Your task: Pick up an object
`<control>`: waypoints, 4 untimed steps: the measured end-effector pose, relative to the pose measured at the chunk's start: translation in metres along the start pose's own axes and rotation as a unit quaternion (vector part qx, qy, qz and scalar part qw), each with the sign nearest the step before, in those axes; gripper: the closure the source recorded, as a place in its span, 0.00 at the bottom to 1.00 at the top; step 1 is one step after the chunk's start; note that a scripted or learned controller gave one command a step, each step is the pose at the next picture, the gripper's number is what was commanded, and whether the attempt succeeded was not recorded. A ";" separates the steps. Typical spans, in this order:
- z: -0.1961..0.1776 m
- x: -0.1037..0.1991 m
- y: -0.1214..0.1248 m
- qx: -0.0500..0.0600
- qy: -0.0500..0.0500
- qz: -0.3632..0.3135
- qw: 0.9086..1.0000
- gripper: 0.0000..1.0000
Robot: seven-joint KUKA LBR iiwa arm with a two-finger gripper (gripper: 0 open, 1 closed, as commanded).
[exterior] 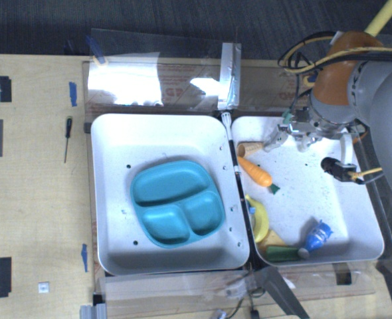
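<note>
My gripper (289,141) hovers over the back of the right bin (355,211), fingers spread apart with nothing between them. Just left of it, a small tan cork-like piece (250,149) lies against the bin's back left corner. An orange carrot (257,173) with a green tip lies slantwise a little in front of the gripper and to its left. A yellow banana (259,221) rests along the left wall. A dark green vegetable (282,252) and a blue object (316,236) lie near the front wall.
The left bin (109,178) holds a blue divided plate (177,202). A black and yellow part (341,169) sticks out below the wrist over the right bin. The grey arm (375,98) covers the bin's back right corner.
</note>
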State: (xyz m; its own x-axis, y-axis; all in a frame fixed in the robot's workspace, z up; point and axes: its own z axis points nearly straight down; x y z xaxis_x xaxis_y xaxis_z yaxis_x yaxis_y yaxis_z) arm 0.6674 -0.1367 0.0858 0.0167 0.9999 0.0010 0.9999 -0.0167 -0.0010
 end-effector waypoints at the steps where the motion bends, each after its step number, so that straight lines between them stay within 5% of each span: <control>1: -0.002 0.038 -0.057 -0.002 0.000 -0.091 0.996 0.00; 2: 0.000 0.016 -0.005 0.011 0.001 0.027 1.000 0.00; 3: -0.002 0.043 -0.090 -0.002 -0.001 -0.058 0.998 0.00; 4: -0.103 0.055 -0.058 -0.005 -0.001 -0.051 0.999 0.00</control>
State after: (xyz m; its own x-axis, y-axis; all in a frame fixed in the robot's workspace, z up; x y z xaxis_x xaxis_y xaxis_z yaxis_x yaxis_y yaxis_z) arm 0.6103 -0.0805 0.1888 -0.0854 0.9963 -0.0015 0.9963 0.0854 0.0087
